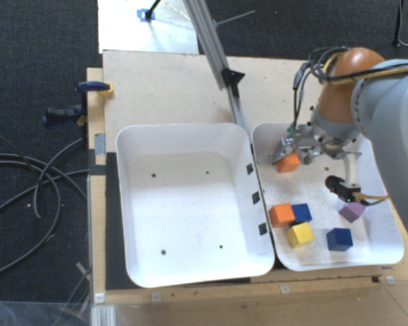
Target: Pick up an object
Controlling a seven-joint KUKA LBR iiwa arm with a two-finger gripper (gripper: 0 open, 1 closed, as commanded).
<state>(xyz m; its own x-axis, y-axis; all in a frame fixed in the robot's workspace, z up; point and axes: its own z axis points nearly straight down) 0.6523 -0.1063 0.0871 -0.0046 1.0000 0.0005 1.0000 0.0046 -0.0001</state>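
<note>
Dark carpet all around, and on it a pale wooden bench [163, 87] with two white bins side by side. A blue clamp [94, 87] bites the bench's left edge, loose black cables [27, 182] lie on the floor beyond it, and a metal pole [209, 36] slants down to the far end of the seam between the bins.

All the action is in the right bin [313, 260]. The grey arm [387, 107] with its orange band comes in from the right, and the gripper [290, 153] hangs over the bin's far-left corner. An orange cube [288, 163] sits right at its tip, touching it as far as I can see. Honestly can't tell whether the gripper is clamped on it or just parked on top, the angle hides that.

Rest of the blocks: a second orange cube [281, 214] against the bin's left wall with a blue cube [301, 212] touching its right side and a yellow cube [300, 234] just nearer the front edge. A dark blue cube [339, 239] sits by the front edge toward the right, and a purple cube [352, 211] is close to the right wall.

The left bin [183, 195] shows a few small dark dots on its floor.
</note>
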